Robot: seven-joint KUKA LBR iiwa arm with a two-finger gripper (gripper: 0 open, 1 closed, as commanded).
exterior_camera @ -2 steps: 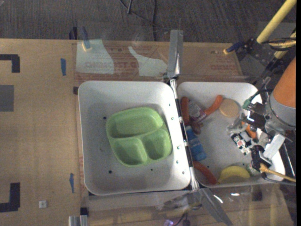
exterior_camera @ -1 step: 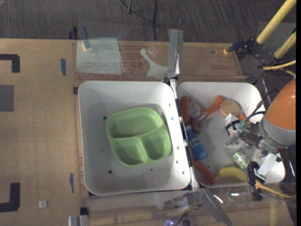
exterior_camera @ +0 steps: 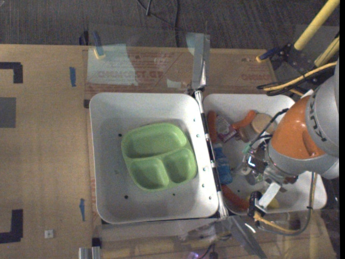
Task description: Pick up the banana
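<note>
Banana (exterior_camera: pixel 273 203), tentatively identified, is showing as a yellow sliver at the near edge of the right bin (exterior_camera: pixel 237 102), mostly hidden under the wrist. Pincer (exterior_camera: pixel 252 165) is hanging low over that bin, near the sliver; whether it is apart or together I cannot tell. Red piece (exterior_camera: pixel 235 196) and blue packet (exterior_camera: pixel 221 169) are lying close by. Risk: pincer is sitting off the banana, so closing here could be catching clutter or nothing. Green tray (exterior_camera: pixel 159 155) is resting in the left bin (exterior_camera: pixel 105 144), well apart.
</note>
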